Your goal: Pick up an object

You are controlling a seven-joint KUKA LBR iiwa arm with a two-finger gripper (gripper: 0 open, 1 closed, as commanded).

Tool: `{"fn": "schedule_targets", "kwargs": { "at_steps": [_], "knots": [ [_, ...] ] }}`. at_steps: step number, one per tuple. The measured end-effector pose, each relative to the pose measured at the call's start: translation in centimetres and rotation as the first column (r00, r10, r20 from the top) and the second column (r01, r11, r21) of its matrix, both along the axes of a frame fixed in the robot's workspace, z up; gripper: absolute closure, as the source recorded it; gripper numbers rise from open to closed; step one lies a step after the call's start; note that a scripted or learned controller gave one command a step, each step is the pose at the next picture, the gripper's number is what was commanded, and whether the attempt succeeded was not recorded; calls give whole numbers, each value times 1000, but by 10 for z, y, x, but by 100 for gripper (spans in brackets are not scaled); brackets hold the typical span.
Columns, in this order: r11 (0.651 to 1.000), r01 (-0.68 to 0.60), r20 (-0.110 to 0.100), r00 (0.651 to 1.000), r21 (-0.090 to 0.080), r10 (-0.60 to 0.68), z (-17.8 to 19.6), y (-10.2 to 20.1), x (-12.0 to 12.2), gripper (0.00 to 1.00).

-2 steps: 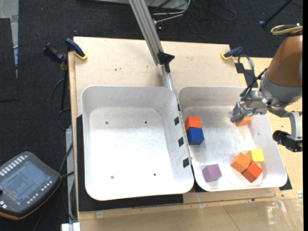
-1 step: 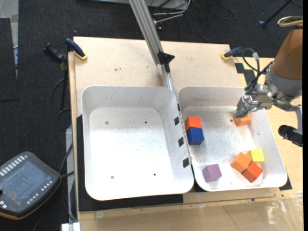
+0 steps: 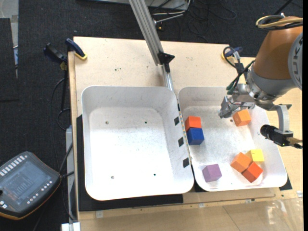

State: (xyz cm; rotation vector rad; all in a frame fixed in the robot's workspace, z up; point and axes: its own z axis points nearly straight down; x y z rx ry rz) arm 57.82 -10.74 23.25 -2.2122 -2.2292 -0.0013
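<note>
Bins (image 3: pixel 130 93) smooth white plastic, speckled; tabletop (image 3: pixel 120 61) matt pale wood board; blocks (image 3: pixel 195 135) matt; arm (image 3: pixel 279 52) glossy orange shell.

Even, bright overhead light; white bins (image 3: pixel 130 143) near overexposure, little glare. Soft short shadows under blocks. Dark floor at the left loses detail. Focus fairly sharp throughout; slight grain, no evident edge distortion.

The arm (image 3: pixel 279 57) is a fat rounded link with a glossy orange band and a grey shell beyond it, narrowing to a silver-grey wrist wrapped in thin dark and green cables, with a pale bracket carrying a black cylindrical part at its side.
</note>
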Motion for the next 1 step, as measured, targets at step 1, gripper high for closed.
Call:
{"fn": "schedule_targets", "kwargs": {
  "at_steps": [1],
  "knots": [
    [1000, -1, 1, 1000, 1, 1, 10, 58, -5, 100]
  ]
}}
